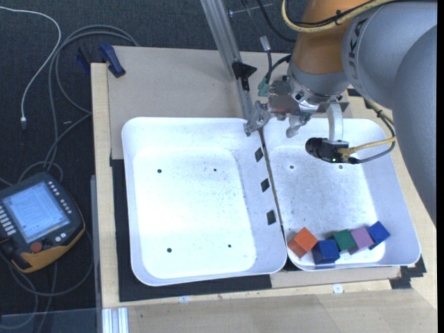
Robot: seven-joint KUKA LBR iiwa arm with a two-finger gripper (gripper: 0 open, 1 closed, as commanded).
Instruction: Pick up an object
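five small cubes are seen huddled at the near edge of the right bin: an orange block, a dark blue block, a green block, a purple block and a blue block, touching in a row. the gripper is held over the far rim where the bins meet, well apart from them; its opening cannot be told. the left bin is smooth white plastic, speckled. a teach pendant lies left of the bench; its screen cannot be read.
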